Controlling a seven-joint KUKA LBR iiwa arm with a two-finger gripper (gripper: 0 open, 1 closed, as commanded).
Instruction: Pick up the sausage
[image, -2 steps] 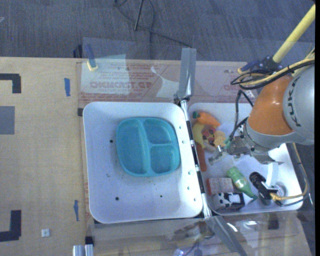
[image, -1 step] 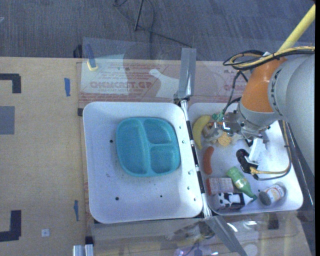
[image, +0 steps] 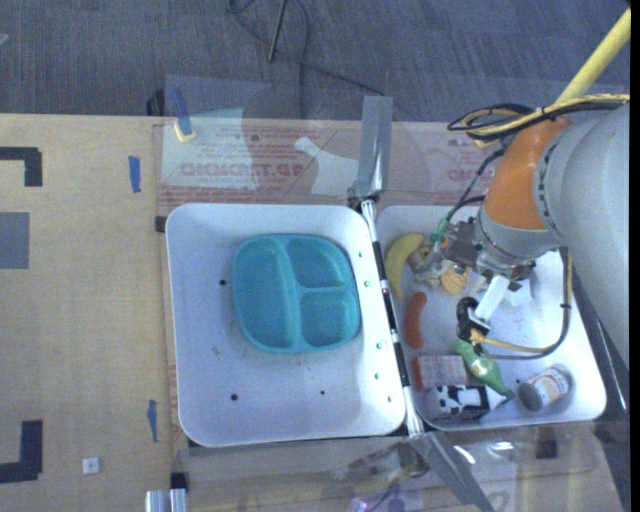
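Observation:
The sausage (image: 414, 318) is a short reddish-orange link lying lengthwise near the left wall of the right bin (image: 585, 400). My gripper (image: 452, 266) hangs over the upper middle of that bin, just above and to the right of the sausage's top end and apart from it. The grey wrist with its orange band (image: 515, 195) covers much of the gripper from above. Nothing can be seen held by it.
A yellow banana (image: 399, 260) lies just above the sausage. Below it sit a reddish packet (image: 440, 370), a black-and-white carton (image: 457, 401), a green item (image: 481, 364) and a grey can (image: 545, 388). The left bin (image: 200, 380) holds a teal divided plate (image: 296, 292).

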